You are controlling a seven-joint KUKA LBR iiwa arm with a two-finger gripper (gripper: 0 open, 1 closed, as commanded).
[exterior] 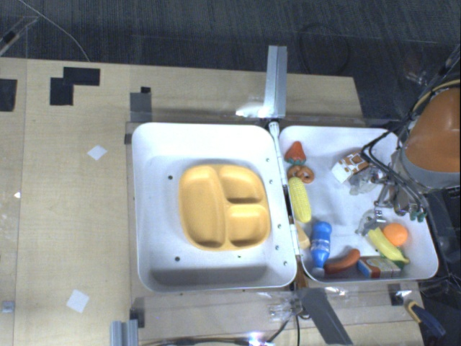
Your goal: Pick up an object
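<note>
A toy banana (387,246) and orange (395,234) lie in the right bin's (338,206) near right corner, just beside the gripper (376,217); finger state cannot be told. Corn (300,200) lies along the bin's left wall. The left bin (151,207) holds a yellow tray (223,206).

A yellow three-compartment plastic tray (222,206) lies in the white left bin (155,193); yellow corn cob (300,199), blue bottle (320,242), orange ball (395,234) right.

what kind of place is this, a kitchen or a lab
Most likely a robotics lab bench, not a kitchen: a grey arm with an orange band reaches over two shallow white bins, one holding toy food like a yellow plastic corn cob.
</note>
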